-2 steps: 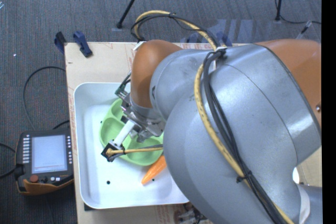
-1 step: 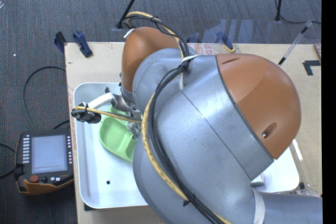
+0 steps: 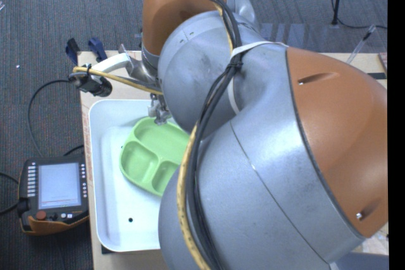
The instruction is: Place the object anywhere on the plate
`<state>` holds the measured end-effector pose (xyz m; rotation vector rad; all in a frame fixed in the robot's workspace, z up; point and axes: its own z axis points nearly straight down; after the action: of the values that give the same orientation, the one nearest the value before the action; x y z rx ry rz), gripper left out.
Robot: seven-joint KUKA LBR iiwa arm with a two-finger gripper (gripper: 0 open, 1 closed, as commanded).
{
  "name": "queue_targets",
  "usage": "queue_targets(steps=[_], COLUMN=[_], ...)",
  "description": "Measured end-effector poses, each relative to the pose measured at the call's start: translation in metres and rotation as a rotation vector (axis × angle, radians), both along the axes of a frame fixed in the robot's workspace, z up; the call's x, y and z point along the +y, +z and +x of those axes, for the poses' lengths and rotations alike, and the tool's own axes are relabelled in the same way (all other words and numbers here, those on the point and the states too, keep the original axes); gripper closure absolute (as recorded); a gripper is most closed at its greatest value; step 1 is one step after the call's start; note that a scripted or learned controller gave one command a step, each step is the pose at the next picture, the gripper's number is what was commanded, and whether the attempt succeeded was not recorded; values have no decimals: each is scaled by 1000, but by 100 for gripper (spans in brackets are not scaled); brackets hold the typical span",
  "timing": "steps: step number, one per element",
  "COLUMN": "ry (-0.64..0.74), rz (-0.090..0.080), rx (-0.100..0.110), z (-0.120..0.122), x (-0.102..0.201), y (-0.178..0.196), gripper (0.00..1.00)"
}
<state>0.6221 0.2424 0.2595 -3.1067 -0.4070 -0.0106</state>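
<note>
The big grey arm (image 3: 266, 161) is closest and hides a lot. Behind it, a green plate (image 3: 149, 158) lies in the white bin (image 3: 104, 199), its long side slanting toward the tool (image 3: 158, 112). I cannot tell what the tool is doing. The object is hidden, so a drop might miss.

The arm (image 3: 272, 155) fills the right and middle of the camera view, its large grey and orange links stacked one over another. The nearest link is a broad grey body with an orange cap on its right. Beyond it a second grey link bends toward the upper left and ends in another orange cap. Black and yellow cables run along the links. The claw (image 3: 158, 114) shows as small metal parts just below the far link; its fingers are too hidden to read
</note>
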Motion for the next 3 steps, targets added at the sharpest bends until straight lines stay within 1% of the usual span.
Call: queue_targets(steps=[1, 2, 3], ry=[-22, -64, -66], rz=[-9, -7, -3], rx=[17, 11, 1], z=[-41, 11, 18], x=[-2, 0, -2], y=[-39, -21, 82], gripper=[100, 100, 100])
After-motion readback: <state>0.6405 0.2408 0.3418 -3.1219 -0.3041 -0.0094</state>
